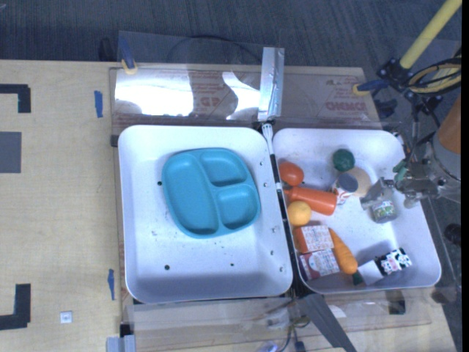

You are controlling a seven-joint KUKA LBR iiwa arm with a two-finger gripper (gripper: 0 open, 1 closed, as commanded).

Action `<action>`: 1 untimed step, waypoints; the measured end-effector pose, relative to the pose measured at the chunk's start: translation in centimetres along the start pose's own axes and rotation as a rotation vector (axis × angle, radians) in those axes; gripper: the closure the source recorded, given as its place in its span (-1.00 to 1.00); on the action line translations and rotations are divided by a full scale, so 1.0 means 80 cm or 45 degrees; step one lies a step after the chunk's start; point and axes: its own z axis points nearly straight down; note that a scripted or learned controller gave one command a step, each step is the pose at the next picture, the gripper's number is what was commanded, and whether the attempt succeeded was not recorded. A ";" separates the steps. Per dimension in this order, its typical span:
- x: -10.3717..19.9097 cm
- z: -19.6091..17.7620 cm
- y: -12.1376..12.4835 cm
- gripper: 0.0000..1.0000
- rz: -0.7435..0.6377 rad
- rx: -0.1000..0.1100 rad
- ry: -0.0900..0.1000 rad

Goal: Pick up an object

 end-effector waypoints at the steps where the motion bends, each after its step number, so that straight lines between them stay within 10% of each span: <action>1: 0.031 0.107 -0.041 -1.00 -0.101 0.007 0.002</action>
